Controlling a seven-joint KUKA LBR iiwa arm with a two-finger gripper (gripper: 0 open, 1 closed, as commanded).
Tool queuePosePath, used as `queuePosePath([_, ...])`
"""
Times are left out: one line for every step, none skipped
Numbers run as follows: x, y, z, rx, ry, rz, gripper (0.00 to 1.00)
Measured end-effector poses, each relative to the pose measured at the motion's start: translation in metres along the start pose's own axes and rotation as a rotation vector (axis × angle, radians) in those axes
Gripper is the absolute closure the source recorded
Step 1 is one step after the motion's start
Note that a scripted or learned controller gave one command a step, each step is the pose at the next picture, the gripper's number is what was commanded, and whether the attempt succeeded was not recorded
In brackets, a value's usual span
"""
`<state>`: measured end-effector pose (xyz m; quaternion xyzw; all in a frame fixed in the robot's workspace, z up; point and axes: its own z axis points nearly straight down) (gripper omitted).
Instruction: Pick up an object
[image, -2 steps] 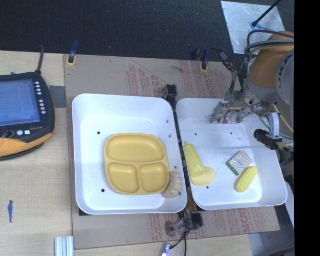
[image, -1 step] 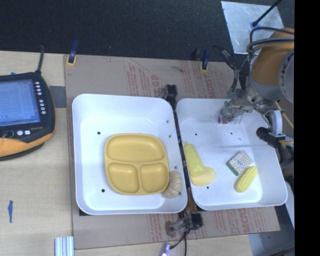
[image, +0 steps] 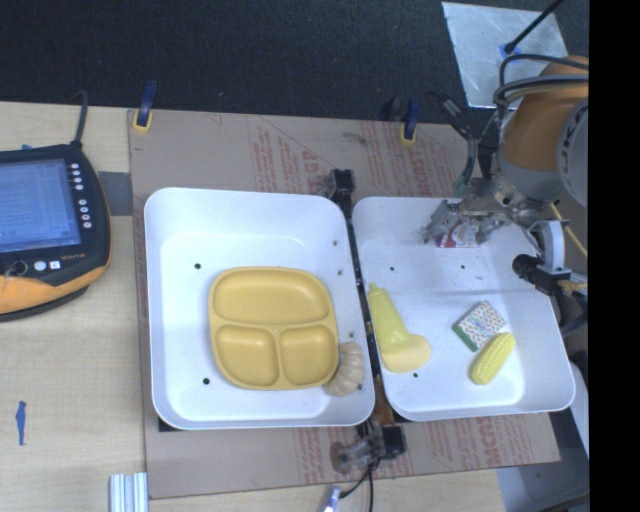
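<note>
Here, the table (image: 70, 400) carries a cardboard sheet (image: 250, 150) on which two white bins sit side by side. The left bin (image: 180, 230) holds a yellow divided tray (image: 272, 326), with a beige shell-like piece (image: 349, 370) touching the tray's lower right corner. A tablet (image: 45, 225) lies on the table to the left, well apart from both bins.

The arm (image: 540, 130) reaches in from the right and hangs over the upper part of the right bin (image: 420, 400). Its hand (image: 462, 230) is low above the bin floor near the far wall; whether it is spread or pressed together cannot be told, since cables and a small reddish patch beneath it blur the outline. Nothing can be seen pinched in it.

The candidate things all lie in the right bin's lower half, well apart from the hand: a yellow bottle (image: 394, 330) lying flat against the left wall, a corn cob (image: 492, 358) near the right wall, and a small green-checked packet (image: 479, 324) just beside the cob's upper end.

To do the step well, the hand would likely need to travel toward the near side. The cob seems the best target, approached across its narrow width and clear of the packet. The bottle, hard against the wall, leaves little room on that side.
</note>
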<state>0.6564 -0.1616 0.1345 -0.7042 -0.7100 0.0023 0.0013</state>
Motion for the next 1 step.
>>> queuePosePath([0.0730, -0.0086, -0.0585, -0.004, 0.002, 0.003, 0.00])
